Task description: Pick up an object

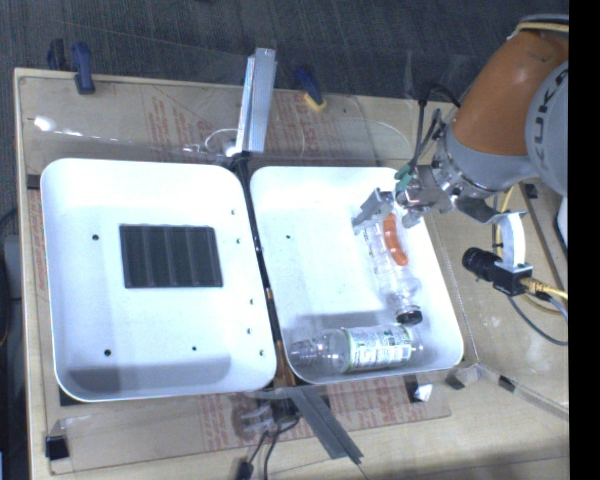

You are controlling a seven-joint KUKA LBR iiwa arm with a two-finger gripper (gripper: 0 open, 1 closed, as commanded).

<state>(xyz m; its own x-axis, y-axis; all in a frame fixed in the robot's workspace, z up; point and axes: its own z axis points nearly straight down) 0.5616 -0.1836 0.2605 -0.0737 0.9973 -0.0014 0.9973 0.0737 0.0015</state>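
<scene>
Camera view: the tool (378,211), lowered into the right bin (310,268), is poised just above a clear bottle (392,263) with an orange band; whether anything is gripped cannot be told. A second bottle (355,349) lies along the near wall.

My two shallow white bins, the left (80,268) and the right (310,238), look like smooth plastic with a soft sheen. A dark ribbed rectangular panel (170,256) in the left bin looks matt. In the right bin, the clear plastic bottle with a green-and-white label (355,349) is glossy, and the clear bottle with orange inside (392,258) glints too. My table (130,118) looks like pale wood under a clear sheet. My orange band (505,93) shines smoothly.
</scene>
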